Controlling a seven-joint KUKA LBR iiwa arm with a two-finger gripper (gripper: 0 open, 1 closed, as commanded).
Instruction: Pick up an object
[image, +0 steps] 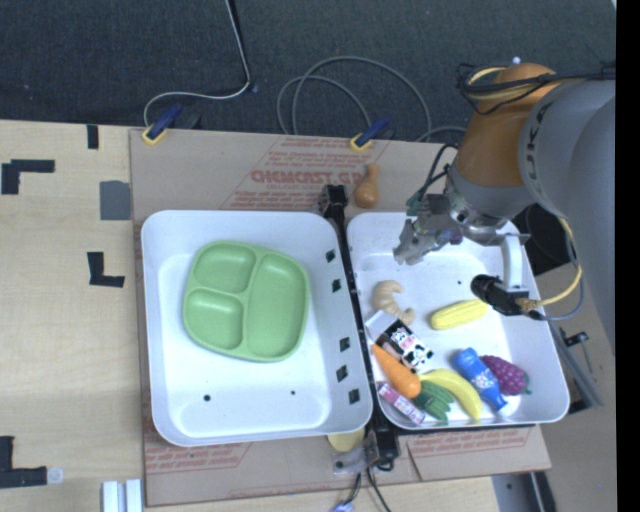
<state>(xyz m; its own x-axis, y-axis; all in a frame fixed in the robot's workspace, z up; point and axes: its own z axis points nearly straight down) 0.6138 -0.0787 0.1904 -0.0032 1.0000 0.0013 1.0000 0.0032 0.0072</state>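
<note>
Gripper (413, 246), a metal two-finger claw on the grey arm with the orange band, hung at about twelve o'clock over the right shallow white plastic bin (556, 378). From my remote seat I could not tell its state; nothing was visibly held.

Objects to pick lay lower in that bin. A small tan curled piece (387, 294) sat nearest, toward the claw's six o'clock. A yellow plastic corn cob (458, 315) lay at the bin's centre. Toward six o'clock the toys crowded together: an orange plastic carrot (398, 372), a black-and-white patterned block (405, 343), a yellow plastic banana (455, 391), a blue bottle-shaped toy (479, 377) and a purple plastic grape bunch (506, 373).

The left white bin (160, 330) held a pale green divided plastic plate (246, 300), at nine o'clock from the claw.

I judged several risks. A straight descent would have met bare bin floor, well apart from any toy. The corn looked rounded and might have rolled from a squeeze. In the crowded lower cluster, the fingers could have struck neighbours or pinched two toys. A black cable fitting (497, 293) on the arm, near the corn, might have nudged it.
</note>
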